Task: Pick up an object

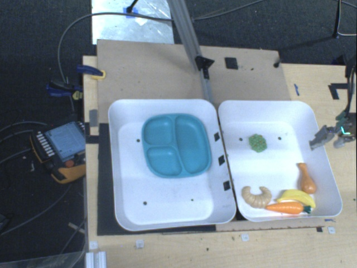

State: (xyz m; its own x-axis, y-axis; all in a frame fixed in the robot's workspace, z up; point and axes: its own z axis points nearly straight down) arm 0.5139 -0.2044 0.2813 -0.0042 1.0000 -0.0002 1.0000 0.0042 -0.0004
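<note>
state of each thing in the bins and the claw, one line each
claw: at the right bin's right rim, nothing seen in it
blue divided plate: flat in the left bin, compartments bare
green broccoli piece: alone, mid right bin
chicken drumstick: lying near the right wall
croissant: lying at the front
banana: lying behind the carrot
carrot: lying against the front wall

A blue divided plate [176, 145] lies in the left white bin [167, 214]. A handheld controller [60, 152] rests left of the bench [150, 66].
</note>
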